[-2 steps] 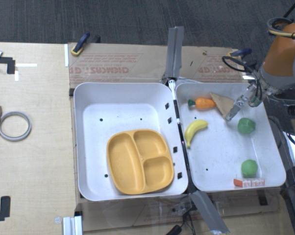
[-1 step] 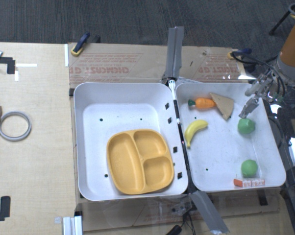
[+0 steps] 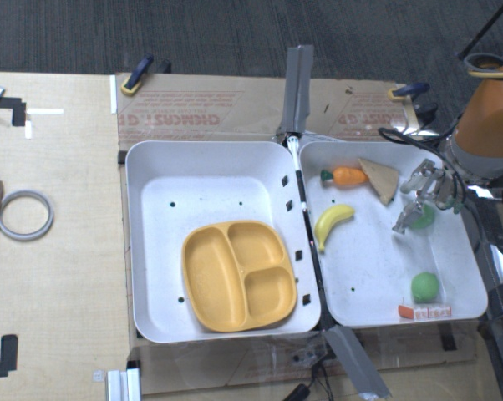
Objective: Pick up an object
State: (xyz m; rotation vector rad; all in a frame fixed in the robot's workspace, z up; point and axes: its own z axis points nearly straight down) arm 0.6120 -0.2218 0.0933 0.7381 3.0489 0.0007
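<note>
Wood worktop, two white bins. Gripper low in right bin, grip state unclear. Just beneath: green object. Left: tan wedge, carrot, banana.

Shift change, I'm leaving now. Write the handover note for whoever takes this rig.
End effector: low over the right bin, by its far right side, above a green object; nothing visibly held.
Right bin also holds: carrot, tan wedge, banana, green ball, small red-and-white item.
Left bin: yellow divided plate.
Done: nothing lifted.
Left: grasp and raise one object.
</note>
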